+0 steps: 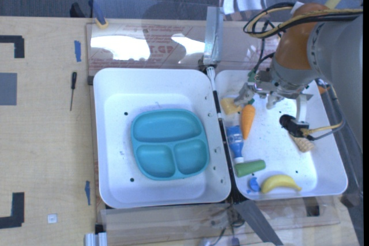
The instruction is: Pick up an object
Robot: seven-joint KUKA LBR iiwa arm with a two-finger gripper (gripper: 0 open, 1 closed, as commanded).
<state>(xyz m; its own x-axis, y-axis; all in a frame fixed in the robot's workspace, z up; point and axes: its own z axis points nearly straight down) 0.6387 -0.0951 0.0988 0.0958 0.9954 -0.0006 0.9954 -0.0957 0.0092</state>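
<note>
Camera view: my gripper (259, 102) hangs over the far end of the right bin (330, 177), fingers spread with nothing between them. The nearest candidate is the toy carrot (248, 121), just under my fingertips and pointing toward the bin's near end; I judge it the likeliest pick. A pale yellow piece (229, 105) lies just beside the carrot's top, against the dividing wall, and a blue tube (234, 142) lies close along the carrot's left. A green cylinder (249, 167) and a banana (279, 183) sit farther down, well clear. The left bin (104, 124) holds a teal divided plate (170, 144). Risks: the tapered carrot could squirt out as I close, a finger could land on the yellow piece or the tube, or the wall could block the left finger.
</note>
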